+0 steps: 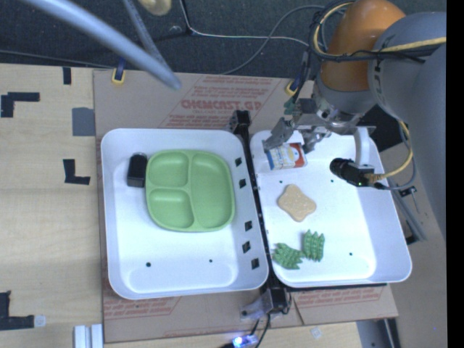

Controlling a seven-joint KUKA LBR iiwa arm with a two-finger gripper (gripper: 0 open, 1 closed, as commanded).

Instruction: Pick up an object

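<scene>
Wood-grain tabletop (43,216) with a cardboard sheet (217,100) under two shallow white bins side by side. Near-to-far:

Right bin (362,259): green leafy toy piece (299,249) at lower centre of the frame, near the bin's front edge. Above it, apart, a tan bread-like slice (296,203) lying flat. Further up, at the bin's back left corner, a small carton with red, white and blue print (285,156).

Left bin (119,267): green three-compartment plate (191,191), compartments bare. Small black block (137,170) just beside the plate's left rim, on the bin floor.

Arm comes in from the upper right, orange band visible. Jaws (290,138) sit right over the carton's top edge, touching or nearly so. Can't tell if they are apart or closed on it; wrist hardware blocks that.

Dark floor and cables across the top of the frame.
</scene>
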